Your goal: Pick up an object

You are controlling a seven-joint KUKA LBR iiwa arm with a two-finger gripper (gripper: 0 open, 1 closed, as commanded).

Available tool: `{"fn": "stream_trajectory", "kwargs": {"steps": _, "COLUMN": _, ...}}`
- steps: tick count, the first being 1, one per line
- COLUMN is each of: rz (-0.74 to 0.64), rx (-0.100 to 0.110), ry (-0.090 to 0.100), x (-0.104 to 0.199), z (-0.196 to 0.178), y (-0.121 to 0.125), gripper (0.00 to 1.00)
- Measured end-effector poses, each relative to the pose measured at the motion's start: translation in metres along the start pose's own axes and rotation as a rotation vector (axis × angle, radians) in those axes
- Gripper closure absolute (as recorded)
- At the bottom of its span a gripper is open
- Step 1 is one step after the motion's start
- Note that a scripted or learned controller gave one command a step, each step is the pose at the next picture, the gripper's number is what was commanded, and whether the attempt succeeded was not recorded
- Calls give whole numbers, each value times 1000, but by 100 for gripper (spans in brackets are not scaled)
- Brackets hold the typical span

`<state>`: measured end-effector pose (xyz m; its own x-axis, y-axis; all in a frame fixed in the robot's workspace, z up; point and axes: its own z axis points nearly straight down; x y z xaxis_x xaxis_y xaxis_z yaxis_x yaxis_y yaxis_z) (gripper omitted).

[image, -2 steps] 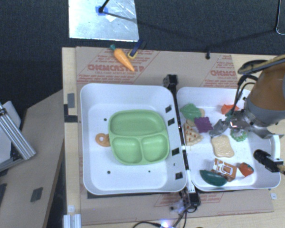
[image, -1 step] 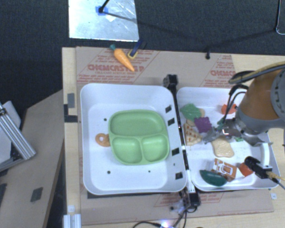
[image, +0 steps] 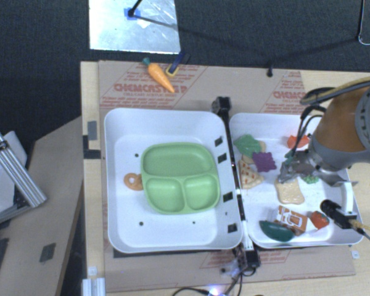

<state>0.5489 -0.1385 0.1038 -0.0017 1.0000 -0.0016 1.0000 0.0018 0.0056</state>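
My gripper point(image: 288, 174) hangs over the middle of the right shallow white bin point(image: 272, 126), and from this slant I cannot tell whether it is spread or pressed together. Just beneath it, towards the bin's front edge, lies the flat tan bread-slice shape point(image: 290, 193), the object nearest to me; I cannot tell whether I touch it. Close on its other side a small green piece point(image: 310, 179) shows beside my wrist, and a red-orange piece point(image: 297, 142) lies nearer the back edge. Towards the wall shared with the other bin sit a purple grape-like cluster point(image: 264, 161), a tan, cross-hatched wedge point(image: 250, 178) just in front of it, and a green leafy lump point(image: 247, 144) just behind it. Along the front edge I see an orange-and-white printed box point(image: 292, 218), a dark green oval point(image: 275, 230) touching its corner, and a red-orange block point(image: 319, 221) beside it. The left shallow white bin point(image: 123, 142) holds a light green divided plastic plate point(image: 179, 177) in its middle and a small orange ring point(image: 134, 181) just beside the plate, near the bin's left wall. Behind both bins, on the printed cardboard sheet point(image: 246, 82), lies an orange toy carrot point(image: 160, 78).
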Motion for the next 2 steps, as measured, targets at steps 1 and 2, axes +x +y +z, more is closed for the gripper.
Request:
{"fn": "stream_trajectory", "kwargs": {"steps": 1, "rz": -2, "rx": -2, "ry": 0, "x": 1, "z": -64, "y": 1, "gripper": 100}}
{"fn": "stream_trajectory", "kwargs": {"steps": 2, "rz": -4, "rx": -2, "ry": 0, "x": 1, "z": -118, "y": 4, "gripper": 100}}
